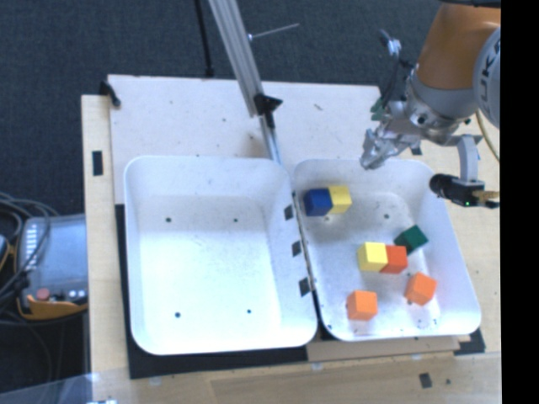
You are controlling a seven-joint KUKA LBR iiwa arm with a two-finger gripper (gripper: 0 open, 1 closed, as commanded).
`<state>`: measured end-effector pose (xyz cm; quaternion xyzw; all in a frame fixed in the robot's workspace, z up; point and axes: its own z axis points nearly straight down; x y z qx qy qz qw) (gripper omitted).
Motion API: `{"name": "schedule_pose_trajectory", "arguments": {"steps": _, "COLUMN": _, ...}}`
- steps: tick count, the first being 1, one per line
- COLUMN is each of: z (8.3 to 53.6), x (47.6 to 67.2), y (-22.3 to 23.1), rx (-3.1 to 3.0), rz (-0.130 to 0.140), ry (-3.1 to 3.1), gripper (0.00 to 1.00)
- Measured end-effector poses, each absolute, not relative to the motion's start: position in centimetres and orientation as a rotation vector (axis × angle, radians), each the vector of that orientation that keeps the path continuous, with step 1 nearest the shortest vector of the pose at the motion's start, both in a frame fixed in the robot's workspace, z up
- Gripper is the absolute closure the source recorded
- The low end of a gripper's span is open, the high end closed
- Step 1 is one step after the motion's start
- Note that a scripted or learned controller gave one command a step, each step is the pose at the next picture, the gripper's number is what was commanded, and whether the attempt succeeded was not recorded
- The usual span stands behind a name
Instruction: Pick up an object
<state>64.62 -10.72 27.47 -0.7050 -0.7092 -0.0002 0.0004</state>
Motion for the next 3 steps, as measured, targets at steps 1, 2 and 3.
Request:
{"name": "schedule_pose_trajectory", "arguments": {"steps": 1, "z": 26.3, "x": 62.9, "y": -6.8, "rx": -2.215, "rz": 0.002, "ry": -2.226, "gripper": 1.00}}
{"name": "schedule_pose_trajectory", "arguments": {"steps": 2, "z": 26.8, "x": 61.3, "y": -2.1, "rx": -2.212, "rz": -0.001, "ry": -2.228, "gripper": 1.00}}
{"name": "schedule_pose_trajectory", "arguments": {"steps": 3, "z": 26.3, "x": 60.2, "y": 2.5, "rx": -2.212, "rz": 0.002, "ry": -2.227, "gripper": 1.00}}
